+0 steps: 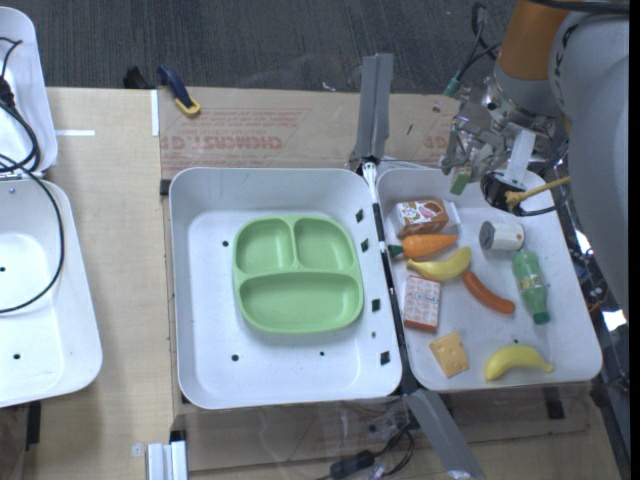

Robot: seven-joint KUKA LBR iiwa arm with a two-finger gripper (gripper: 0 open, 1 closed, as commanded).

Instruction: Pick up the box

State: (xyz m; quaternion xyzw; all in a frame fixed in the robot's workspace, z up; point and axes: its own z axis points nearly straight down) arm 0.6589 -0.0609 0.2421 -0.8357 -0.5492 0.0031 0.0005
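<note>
Your arm (pixel 575 48), grey with its orange band, reaches in at the upper right. On the brown board (pixel 240 128) behind the bins you can see red print lying upside down; its letters are too faint to read. The left bin (pixel 190 298) carries a green divided plate (pixel 297 273). The right bin (pixel 570 308) holds the loose items: two bananas (pixel 441 265) (pixel 517 362), a green bottle (pixel 530 286), a carrot (pixel 428 245), a red sausage (pixel 488 293), a white can (pixel 501 235), and a yellow cheese wedge (pixel 449 354).

The box (pixel 421 303) lies flat left of centre in the right bin, below the upper banana, its long axis running near-to-far and slightly tilted. Its pink printed face cannot be read. A second carton (pixel 421 214), red and white with a picture, sits by the far wall.

Your gripper (pixel 482 158) hangs over the right bin's far edge, well apart from the box. You cannot tell whether it is open or closed, and nothing is seen in its grasp.
</note>
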